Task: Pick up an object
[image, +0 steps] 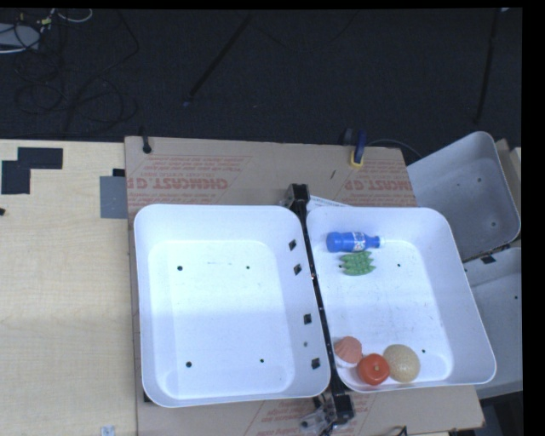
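Dark metal fitting (pixel 328 415) sits at the near edge, at the foot of the seam between the two bins, resting on the cardboard sheet (pixel 213 174) that underlies both.

Right bin (pixel 464 341), near corner: three small round items clustered.
- red ball-like object (pixel 373 369), closest to the near wall
- tan ball (pixel 402 362), just beside the red one on its right, apparently touching
- pale pink rounded piece (pixel 347 348), just left and slightly beyond the red one, close to the bin's inner wall

Right bin, far end:
- blue bottle (pixel 352 242) lying on its side, white cap pointing right, body near the far wall
- small green leafy-looking item (pixel 358 264) just on the near side of the bottle; contact between them cannot be judged

The two groups are well apart, with bare white floor between.

Left bin (pixel 145 255): white floor with a few small dark dots; its near half is brightly lit, its far half in shade.

Black clips (pixel 299 269) run along the seam joining the bins.

Cardboard carries reddish printed lettering, reading reversed from this angle. A small yellow-and-blue object (pixel 358 152) stands at its far edge.

Counter (pixel 60 298) is light wood, to the left; it bears dark patches (pixel 30 166) and a grey square (pixel 111 196). A pale grey panel (pixel 464 187) lies tilted beyond the right bin. Dark floor with cables (pixel 51 25) lies farther off.
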### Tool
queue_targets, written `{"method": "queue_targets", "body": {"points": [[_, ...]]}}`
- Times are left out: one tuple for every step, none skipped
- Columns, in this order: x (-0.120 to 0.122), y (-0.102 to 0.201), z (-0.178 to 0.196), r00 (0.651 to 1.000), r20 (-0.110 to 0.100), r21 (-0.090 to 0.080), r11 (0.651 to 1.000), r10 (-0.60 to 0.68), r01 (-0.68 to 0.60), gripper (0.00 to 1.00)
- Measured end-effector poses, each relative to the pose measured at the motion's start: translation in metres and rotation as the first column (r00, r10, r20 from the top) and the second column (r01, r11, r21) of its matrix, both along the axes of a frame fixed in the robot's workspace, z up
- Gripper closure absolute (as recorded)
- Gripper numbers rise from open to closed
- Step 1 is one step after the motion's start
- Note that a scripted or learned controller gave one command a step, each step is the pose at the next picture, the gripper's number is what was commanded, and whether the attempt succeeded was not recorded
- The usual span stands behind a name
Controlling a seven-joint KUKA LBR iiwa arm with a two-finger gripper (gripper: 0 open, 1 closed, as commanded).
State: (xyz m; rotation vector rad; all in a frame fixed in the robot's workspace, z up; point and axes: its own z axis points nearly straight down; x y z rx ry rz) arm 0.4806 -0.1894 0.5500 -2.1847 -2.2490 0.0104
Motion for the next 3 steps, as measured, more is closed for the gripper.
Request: {"method": "queue_targets", "body": {"points": [[-0.0001, -0.0001, -0.0005, 1.000, -0.001, 0.000, 1.000, 0.000, 0.000, 0.00], [0.0009, 0.0005, 0.0094, 1.000, -0.002, 0.000, 1.000, 0.005, -0.005, 1.00], [0.0008, 0.0004, 0.0090, 1.000, -0.003, 0.001, 1.000, 0.006, -0.006, 0.00]]}}
